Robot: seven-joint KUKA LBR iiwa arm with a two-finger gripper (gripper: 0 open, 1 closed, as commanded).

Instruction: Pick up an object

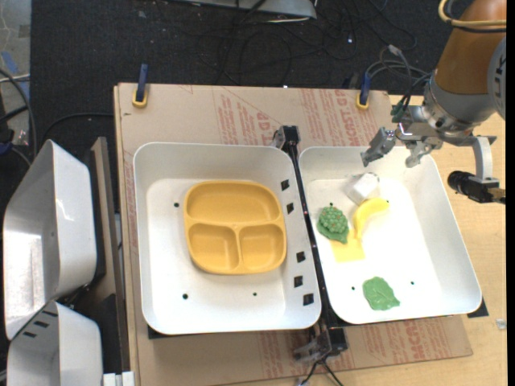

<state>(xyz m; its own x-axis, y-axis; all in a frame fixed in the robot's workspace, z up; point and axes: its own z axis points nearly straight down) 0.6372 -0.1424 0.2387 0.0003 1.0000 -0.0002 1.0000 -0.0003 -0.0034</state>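
My gripper (396,148) hangs over the far edge of the right bin (451,240), fingers spread and open with nothing between them. Just below it lies a small white block (363,186). Beside that block a yellow banana-shaped piece (368,213) rests on a flat yellow square (348,250). A green leafy lump (333,223) lies left of the banana. Another green lump (379,293) sits near the bin's front.
The left bin (157,240) holds a yellow divided tray (236,225). A black divider with clips (302,223) runs between the bins. White containers (44,223) stand at the far left. Cables lie behind the bench.
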